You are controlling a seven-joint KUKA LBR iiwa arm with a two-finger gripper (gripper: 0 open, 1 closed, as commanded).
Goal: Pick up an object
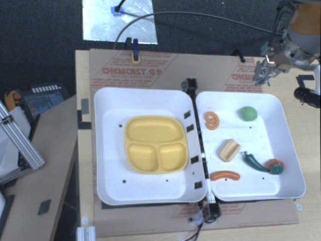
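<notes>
Two shallow white bins are being borne side by side on the bench (150,67). The left bin (108,134) is being occupied by a yellow divided tray (155,143), which is lying flat near the bin's middle, one long compartment toward 12 o'clock and two smaller ones toward 6 o'clock.

The candidate objects are being held in the right bin (288,149). Taking that bin's centre as the dial, an orange pretzel (211,120) is being seen at about 10 o'clock, near the dividing wall. A green ball (248,113) is lying at about 1 o'clock, close to the far wall. A tan bread piece (228,150) is resting just left of centre, tilted. An orange sausage (224,175) is lying at about 7 o'clock, just below the bread piece and apart from it. A dark green pepper-like piece (255,162) is stretched toward 4 o'clock, its end touching a small orange and teal item (275,167).

The gripper (262,77) is being carried beyond the right bin's far wall, at about 1 o'clock, over the bench rather than over the bin, with the arm's orange band (305,19) above it. Nothing is being seen between its fingers, and whether they are spread or closed cannot be told at this size.
</notes>
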